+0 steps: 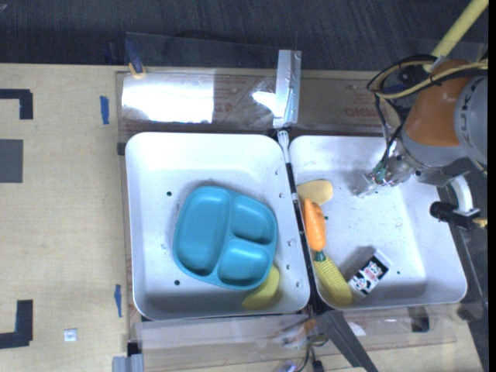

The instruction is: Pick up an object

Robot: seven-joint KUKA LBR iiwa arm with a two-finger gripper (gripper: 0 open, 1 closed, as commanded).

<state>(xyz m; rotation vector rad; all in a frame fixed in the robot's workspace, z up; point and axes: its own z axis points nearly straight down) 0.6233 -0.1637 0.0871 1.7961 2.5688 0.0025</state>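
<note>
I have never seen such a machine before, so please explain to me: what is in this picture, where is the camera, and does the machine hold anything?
The picture comes from one camera fixed above a bench, looking down at a slant. The grey machine with an orange band at the right is a robot arm. At its end is the gripper, the part that grasps things; it sits over the upper part of the right bin, with nothing visible between its fingers.

Two shallow white bins stand side by side. The left bin holds a blue divided plate with a yellow object partly under its lower edge. The right bin holds, along its left side, a pale yellow object, a toy carrot and a toy corn cob, plus a small black and white box.
</note>
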